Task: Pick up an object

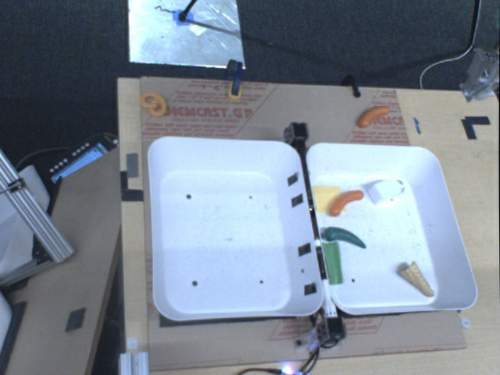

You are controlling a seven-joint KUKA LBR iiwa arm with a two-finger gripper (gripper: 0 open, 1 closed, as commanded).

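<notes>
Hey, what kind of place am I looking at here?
Most likely a robotics lab test bench, not a kitchen. Two shallow white bins sit clipped together on a wooden board, and the right one holds toy food such as an orange sausage and a green pepper. Cables run across the dark floor.

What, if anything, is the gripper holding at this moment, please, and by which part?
That cannot be told from this view. The orange sausage, green pepper and cone lie loose in the right bin.

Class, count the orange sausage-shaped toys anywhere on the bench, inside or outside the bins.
2. One orange sausage-shaped toy lies in the right white bin, overlapping a yellow piece; the other lies on the board beyond that bin. None looks hidden.
</notes>
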